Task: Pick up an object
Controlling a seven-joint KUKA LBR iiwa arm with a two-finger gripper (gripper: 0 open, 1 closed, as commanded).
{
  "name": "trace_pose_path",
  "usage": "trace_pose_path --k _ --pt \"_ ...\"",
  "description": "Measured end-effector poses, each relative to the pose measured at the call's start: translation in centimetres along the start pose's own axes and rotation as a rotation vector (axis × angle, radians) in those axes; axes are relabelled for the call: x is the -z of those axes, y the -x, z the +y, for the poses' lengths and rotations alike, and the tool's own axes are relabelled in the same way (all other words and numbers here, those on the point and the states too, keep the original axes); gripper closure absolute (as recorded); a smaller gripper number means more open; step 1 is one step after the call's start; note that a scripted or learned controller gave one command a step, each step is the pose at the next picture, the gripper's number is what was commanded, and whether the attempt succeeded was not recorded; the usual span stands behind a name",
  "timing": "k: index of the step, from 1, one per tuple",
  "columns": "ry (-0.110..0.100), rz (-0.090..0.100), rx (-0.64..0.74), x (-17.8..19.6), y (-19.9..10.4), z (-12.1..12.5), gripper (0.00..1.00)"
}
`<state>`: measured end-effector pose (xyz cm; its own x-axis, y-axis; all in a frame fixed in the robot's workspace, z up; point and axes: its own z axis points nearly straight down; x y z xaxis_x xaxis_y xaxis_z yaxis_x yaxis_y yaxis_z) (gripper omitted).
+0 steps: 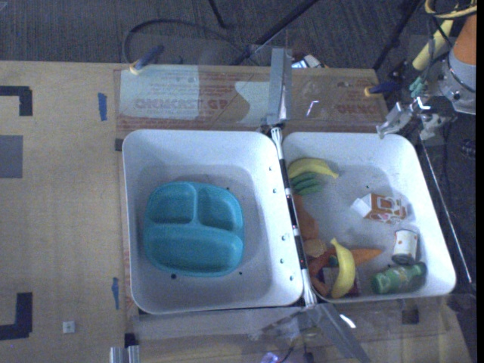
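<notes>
Gripper (pixel 398 117) at right bin's (pixel 435 195) far rim; finger state unclear.
Descend squarely over isolated green bottle (pixel 398 277), avoiding clutter.

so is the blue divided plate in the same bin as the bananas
No, the blue divided plate lies alone in the left bin, while both bananas lie in the right bin.

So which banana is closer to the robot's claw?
The banana at the far end of the right bin, lying over something green, is nearer the gripper. The other banana sits at the near end, by the green bottle.
</notes>
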<state>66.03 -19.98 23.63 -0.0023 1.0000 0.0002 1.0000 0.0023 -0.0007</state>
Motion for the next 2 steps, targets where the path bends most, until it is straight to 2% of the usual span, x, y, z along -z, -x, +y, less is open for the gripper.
trace_pose_path --k 1,2 --pt "0.001 0.000 0.041 -8.6 0.1 -6.2 0.00" --pt "0.035 -0.009 0.128 -11.9 0.4 -10.2 0.00"
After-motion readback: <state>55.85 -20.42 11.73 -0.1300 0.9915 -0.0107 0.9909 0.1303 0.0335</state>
